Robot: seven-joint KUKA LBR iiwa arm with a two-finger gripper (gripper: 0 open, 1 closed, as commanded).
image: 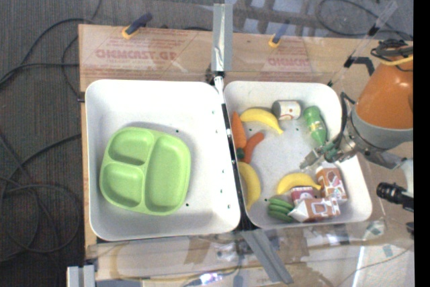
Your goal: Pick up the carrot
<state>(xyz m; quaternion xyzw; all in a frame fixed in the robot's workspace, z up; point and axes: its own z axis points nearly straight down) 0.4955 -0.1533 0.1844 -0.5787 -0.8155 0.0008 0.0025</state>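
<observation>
The carrot (237,132) is a slim orange piece lying along the left wall of the right bin (349,208), near the divider. A shorter red-orange piece (254,144) leans against it on its right. My gripper (321,155) hangs over the right side of the same bin, just below the green bottle (314,123) and above a small banana (299,181). It is well to the right of the carrot, and nothing can be seen held in it. The arm's orange band (386,101) sits at the bin's right edge.
The right bin also holds a yellow banana (262,119), a white can (287,109), a yellow fruit (250,182), a green vegetable (279,210) and small printed cartons (322,198). A green divided plate (146,170) lies in the left bin (101,101).
</observation>
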